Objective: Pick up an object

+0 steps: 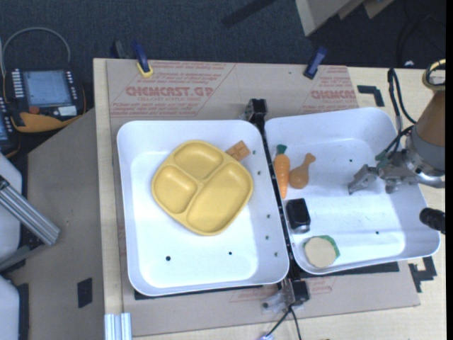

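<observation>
Gripper (368,179): over the right bin (368,129), can't tell if it is apart or together, nothing seen in it | carrot (282,173), chicken leg (302,171), black block (297,214), round sandwich (320,251): on the bin's left side, away from the gripper | yellow plate (202,187): in the left bin (141,211), brown block (238,150) at its edge

This is a robotics lab or test cell, not a home. The tabletop (212,83) is a board under printed protective film, held with blue clamps (144,61). Two shallow white bins (134,211) sit clipped side by side on it. A teach pendant (44,94) with a screen and coiled cable rests at the left on dark carpet. Loose black cables (396,101) trail toward the grey arm (432,137) at the right.
</observation>
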{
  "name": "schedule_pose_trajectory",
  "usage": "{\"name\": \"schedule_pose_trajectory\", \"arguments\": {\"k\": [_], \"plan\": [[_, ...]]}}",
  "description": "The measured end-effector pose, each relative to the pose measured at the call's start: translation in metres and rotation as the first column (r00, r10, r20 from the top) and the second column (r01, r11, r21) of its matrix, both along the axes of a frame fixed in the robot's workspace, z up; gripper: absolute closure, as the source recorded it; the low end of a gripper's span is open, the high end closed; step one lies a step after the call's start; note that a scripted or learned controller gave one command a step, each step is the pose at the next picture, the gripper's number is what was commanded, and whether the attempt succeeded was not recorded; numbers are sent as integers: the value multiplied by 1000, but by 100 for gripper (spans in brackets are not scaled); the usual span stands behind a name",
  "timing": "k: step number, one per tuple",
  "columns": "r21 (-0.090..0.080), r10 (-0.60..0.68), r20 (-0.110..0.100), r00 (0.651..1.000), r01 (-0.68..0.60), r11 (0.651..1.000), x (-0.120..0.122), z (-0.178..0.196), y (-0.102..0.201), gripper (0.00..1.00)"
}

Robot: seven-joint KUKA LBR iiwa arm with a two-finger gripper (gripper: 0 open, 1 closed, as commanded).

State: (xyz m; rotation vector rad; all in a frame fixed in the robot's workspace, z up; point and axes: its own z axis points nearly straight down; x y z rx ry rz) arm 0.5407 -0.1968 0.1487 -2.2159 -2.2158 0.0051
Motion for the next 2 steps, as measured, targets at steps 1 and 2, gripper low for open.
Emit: {"name": "schedule_pose_trajectory", "arguments": {"k": [1, 2], "plan": [[-3, 0, 6, 1000, 0, 1000, 1, -41, 3, 0], [-7, 0, 14, 1000, 0, 1000, 3, -28, 2, 100]]}}
